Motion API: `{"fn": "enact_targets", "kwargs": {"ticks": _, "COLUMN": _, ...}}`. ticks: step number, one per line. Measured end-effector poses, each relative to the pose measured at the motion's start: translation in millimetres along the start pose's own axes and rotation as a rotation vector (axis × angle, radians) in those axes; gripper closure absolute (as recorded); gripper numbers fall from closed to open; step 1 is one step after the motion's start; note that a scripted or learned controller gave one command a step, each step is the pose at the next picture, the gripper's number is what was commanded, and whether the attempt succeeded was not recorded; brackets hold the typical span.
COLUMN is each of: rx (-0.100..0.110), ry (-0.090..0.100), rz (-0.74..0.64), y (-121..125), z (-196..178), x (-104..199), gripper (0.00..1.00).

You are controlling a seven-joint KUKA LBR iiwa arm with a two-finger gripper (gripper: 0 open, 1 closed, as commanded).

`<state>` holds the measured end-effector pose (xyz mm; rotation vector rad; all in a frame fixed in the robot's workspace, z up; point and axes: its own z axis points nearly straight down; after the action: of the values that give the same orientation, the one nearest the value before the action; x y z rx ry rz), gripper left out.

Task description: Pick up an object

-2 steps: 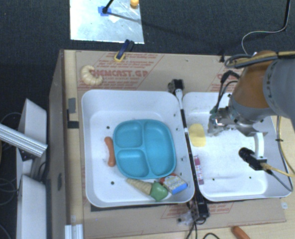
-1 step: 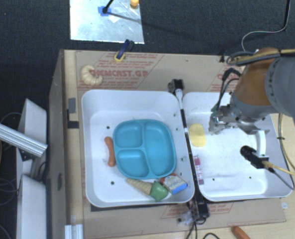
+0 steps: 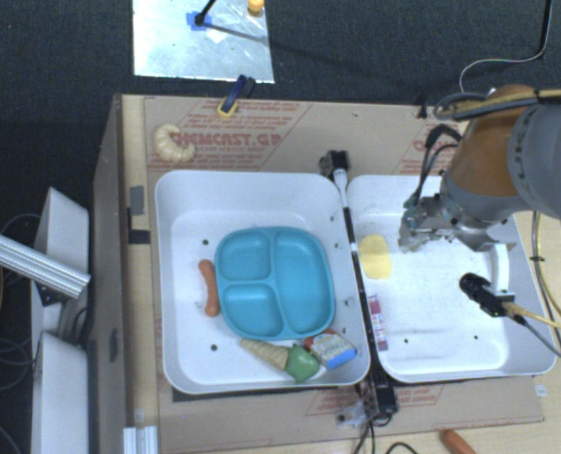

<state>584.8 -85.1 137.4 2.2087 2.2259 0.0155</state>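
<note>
We saw the arm reaching in from the right over the right bin. The gripper sat low in that bin's upper left part, pointing toward the divider. We could not tell whether it was wide or narrow, and we saw nothing held in it.

A yellow block lay flat on the right bin floor, close to the left wall and just left of and below the gripper. We could not tell if the two touched. A small red-and-white tube lay along the same wall, below the block and apart from it.

The left bin held a blue plate with three compartments, roughly at centre. An orange sausage lay just left of the plate. Along the bin's lower edge we noted a pale cone, a green piece at the cone's right end, and a blue-and-white packet beside that, against the plate's lower rim.

On the cardboard bench above the left bin lay a pale curled thing. A blue-and-yellow clip sat at the bench's top edge. Beyond it was a metal sheet with an orange ball on it.
</note>
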Motion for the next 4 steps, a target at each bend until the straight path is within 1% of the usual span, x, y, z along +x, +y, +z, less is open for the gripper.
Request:
{"fn": "enact_targets", "kwargs": {"ticks": 1, "rx": -0.002, "ry": 0.001, "rz": -0.002, "y": 1, "z": -10, "x": 1, "gripper": 1.00}}
{"fn": "enact_targets", "kwargs": {"ticks": 2, "rx": 0.008, "ry": -0.001, "rz": 0.003, "y": 13, "z": -47, "x": 77, "gripper": 1.00}}
{"fn": "enact_targets", "kwargs": {"ticks": 3, "rx": 0.009, "ry": -0.002, "rz": 0.004, "y": 12, "z": -47, "x": 75, "gripper": 0.00}}
{"fn": "enact_targets", "kwargs": {"ticks": 4, "rx": 0.010, "ry": -0.004, "rz": 0.006, "y": -30, "z": -50, "x": 33, "gripper": 0.00}}
